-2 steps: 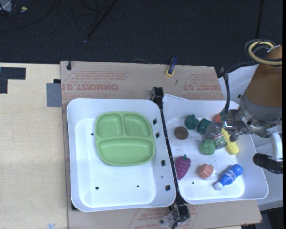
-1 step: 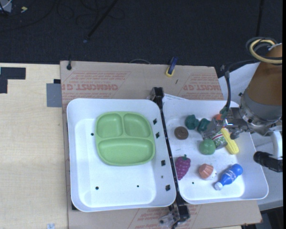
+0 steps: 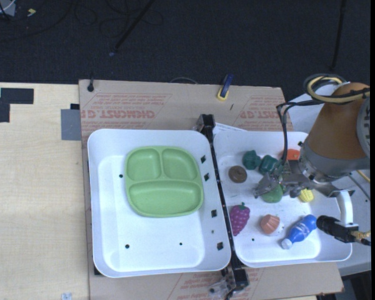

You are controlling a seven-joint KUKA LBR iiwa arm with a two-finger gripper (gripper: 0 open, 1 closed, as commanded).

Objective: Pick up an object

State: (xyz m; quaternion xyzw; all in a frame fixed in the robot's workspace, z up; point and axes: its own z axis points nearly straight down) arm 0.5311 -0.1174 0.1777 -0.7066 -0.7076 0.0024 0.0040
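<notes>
The right bin (image 3: 253, 249) holds several small objects: a brown round piece (image 3: 237, 174), dark teal pieces (image 3: 258, 162), a green round piece (image 3: 273, 195), purple grapes (image 3: 239, 218), an orange-pink piece (image 3: 269, 224), a blue and white bottle (image 3: 299, 230), a small yellow piece (image 3: 306, 195) and an orange block (image 3: 292, 155). My gripper (image 3: 270, 185) reaches in from the right and hangs low over the bin, just above the green round piece and right of the brown piece. The arm hides part of the bin's right side.
The left bin (image 3: 112, 242) holds a green three-compartment plate (image 3: 164, 181). A black divider clamp (image 3: 215, 186) runs between the bins. Both bins rest on cardboard (image 3: 144, 108). A blue and yellow clip (image 3: 224, 87) sits at the cardboard's far edge. Cables loop near the arm at right.
</notes>
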